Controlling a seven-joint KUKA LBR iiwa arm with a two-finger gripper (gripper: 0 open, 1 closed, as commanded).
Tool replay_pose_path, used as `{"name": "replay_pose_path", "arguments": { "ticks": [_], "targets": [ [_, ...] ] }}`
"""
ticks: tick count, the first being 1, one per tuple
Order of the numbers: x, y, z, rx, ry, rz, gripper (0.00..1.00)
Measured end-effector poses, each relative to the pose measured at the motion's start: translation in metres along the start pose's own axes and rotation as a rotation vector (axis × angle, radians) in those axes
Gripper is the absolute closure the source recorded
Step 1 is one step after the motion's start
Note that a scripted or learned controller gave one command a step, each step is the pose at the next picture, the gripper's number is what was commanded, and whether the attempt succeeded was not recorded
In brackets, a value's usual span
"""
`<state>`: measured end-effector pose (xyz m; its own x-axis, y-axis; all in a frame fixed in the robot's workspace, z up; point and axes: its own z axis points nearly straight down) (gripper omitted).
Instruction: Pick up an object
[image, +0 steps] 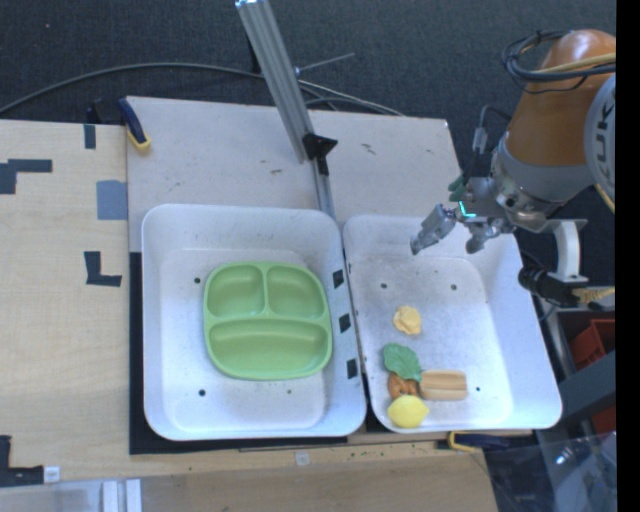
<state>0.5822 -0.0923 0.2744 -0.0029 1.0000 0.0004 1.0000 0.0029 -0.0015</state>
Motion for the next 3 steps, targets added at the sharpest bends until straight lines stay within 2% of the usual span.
{"name": "replay_pose_path", "arguments": {
  "ticks": [2, 3],
  "targets": [
    [-0.012, 0.008, 0.118, 0.006, -0.001, 0.002, 0.0],
    [-0.002, 0.007, 0.176, 0.007, 0.0, 0.001, 0.0]
  ]
}}
